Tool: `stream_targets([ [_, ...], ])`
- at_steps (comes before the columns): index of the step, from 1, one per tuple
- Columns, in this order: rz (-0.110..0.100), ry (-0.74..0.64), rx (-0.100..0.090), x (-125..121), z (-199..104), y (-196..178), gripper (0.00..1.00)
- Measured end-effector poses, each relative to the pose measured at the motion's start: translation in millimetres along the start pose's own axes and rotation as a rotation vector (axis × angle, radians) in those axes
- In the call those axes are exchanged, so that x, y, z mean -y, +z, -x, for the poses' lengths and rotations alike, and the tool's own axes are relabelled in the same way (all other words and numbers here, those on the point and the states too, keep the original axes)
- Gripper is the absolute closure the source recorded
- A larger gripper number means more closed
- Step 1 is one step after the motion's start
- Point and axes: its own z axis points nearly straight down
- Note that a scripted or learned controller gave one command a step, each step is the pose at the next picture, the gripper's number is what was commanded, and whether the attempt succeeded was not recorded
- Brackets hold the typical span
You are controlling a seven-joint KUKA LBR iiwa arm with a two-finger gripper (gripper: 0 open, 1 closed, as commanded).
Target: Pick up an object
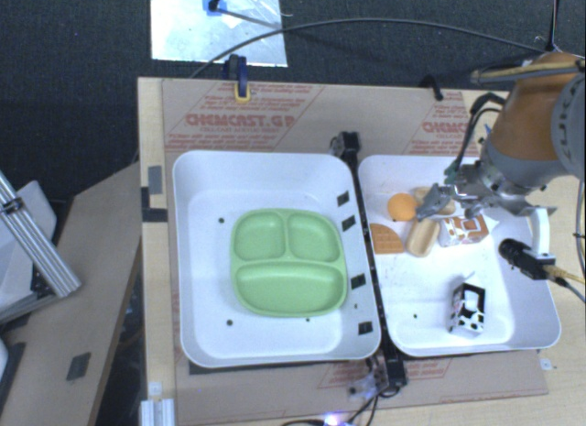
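Note:
The right bin [513, 323] holds several small objects. An orange ball [400, 206] lies near its back left. Beside the ball are a flat brown slice [386, 240] and a tan bread-like roll [421, 235]. A white and brown patterned piece [468, 228] sits just right of the roll. A black and white toy [468, 309] stands alone toward the front. My gripper [441, 201] hangs low over the cluster, just above the roll's upper end and right of the ball. Nothing is visibly lifted.
The left bin [201, 195] holds a green divided plate [289, 262]. The grey arm with its orange band [533, 122] reaches in from the right over the right bin's back corner. A black cable plug [520, 258] juts over that bin's right side.

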Motion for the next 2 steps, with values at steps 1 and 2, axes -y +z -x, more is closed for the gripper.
stream_targets([
  [1,0.001,0.000,0.000,2,2,41,0.00],
  [2,0.006,0.001,0.002,0,2,28,1.00],
])
